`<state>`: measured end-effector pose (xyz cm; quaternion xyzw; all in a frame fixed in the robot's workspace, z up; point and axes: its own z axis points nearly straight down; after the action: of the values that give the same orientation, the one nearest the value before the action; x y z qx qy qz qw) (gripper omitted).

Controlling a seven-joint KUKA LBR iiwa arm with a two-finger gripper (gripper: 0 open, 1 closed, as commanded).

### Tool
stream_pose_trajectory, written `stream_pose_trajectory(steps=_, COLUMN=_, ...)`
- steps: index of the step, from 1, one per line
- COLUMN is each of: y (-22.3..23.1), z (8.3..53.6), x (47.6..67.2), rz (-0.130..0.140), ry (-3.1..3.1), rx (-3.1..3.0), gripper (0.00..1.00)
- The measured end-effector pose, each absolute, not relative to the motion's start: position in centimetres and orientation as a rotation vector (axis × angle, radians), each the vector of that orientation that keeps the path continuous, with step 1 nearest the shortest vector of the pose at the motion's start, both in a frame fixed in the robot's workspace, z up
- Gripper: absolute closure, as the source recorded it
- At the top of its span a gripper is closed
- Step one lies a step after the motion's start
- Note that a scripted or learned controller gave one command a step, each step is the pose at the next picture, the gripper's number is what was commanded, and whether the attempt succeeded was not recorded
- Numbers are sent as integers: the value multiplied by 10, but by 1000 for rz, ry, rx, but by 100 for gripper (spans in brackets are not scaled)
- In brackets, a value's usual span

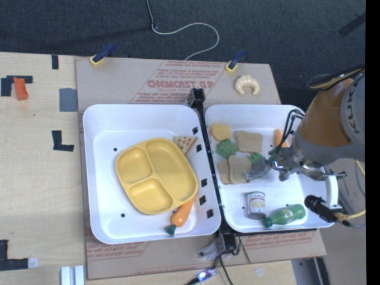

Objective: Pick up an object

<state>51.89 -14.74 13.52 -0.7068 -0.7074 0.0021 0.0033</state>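
Note:
The right bin (297,114) holds several toy foods. A yellow piece (221,131) and a green broccoli (226,149) lie at its left. Beside them are a tan bread slice (249,141) and two more slices (233,171). An orange piece (278,138) lies near the arm. A small can (256,203) and a green bottle (285,215) lie at the front. My gripper (259,170) is low in this bin, right beside the bread slices and a small green piece (256,158). I see nothing held in it.
The left bin (95,159) holds a yellow divided plate (155,174), a waffle-like cracker (185,142) and a toy carrot (181,214). A croissant (246,85) lies on the cardboard behind the right bin. A cable (178,28) runs across the dark floor behind.

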Motion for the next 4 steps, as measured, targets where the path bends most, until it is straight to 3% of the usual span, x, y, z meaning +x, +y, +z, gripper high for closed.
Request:
stream_pose_trajectory(steps=1, y=-147, z=82, x=518, rz=3, ry=-2222, rx=-2219, gripper=0)
stream_pose_trajectory(steps=2, y=-147, z=95, x=519, rz=2, ry=-2223, rx=-2220, gripper=100)
stream_pose_trajectory(steps=4, y=-137, z=204, x=516, rz=-2, ry=-2225, rx=-2221, gripper=100)
